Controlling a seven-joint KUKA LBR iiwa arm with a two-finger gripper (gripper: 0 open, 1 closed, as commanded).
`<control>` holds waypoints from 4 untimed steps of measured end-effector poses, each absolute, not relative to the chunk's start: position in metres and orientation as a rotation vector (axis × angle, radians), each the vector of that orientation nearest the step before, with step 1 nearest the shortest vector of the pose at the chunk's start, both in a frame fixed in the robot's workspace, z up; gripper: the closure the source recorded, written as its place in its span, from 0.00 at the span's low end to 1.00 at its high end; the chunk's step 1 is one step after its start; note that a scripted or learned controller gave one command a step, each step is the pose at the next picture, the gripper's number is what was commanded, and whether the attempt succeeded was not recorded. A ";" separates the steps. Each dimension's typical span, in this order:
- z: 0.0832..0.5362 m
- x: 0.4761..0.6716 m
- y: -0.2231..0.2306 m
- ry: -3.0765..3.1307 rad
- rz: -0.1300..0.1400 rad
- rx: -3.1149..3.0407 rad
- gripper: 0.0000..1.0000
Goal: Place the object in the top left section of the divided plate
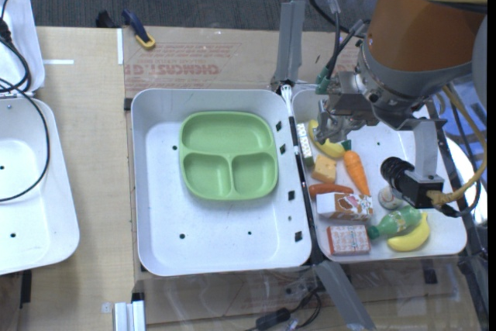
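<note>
While poised over the upper left of the right bin [446, 244], end effector [335, 129] low among the toy food, just above a banana [325, 148] beside the carrot [355, 170]; grip state impossible to tell, nothing visibly between the fingers. Picking step, judged not yet done. Divided plate [229, 155] in left bin [155, 244], frame centre, all sections bare. Next: secure one item, lift clear of the bin wall, carry leftward to the plate's upper-left section, the large upper compartment's left end.
</note>
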State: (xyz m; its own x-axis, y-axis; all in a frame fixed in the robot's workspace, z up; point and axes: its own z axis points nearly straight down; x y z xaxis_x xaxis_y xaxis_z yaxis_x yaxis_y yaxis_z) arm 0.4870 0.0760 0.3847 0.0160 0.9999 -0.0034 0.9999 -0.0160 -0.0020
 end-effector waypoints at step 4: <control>0.249 0.478 0.082 2.236 -0.005 2.207 0.00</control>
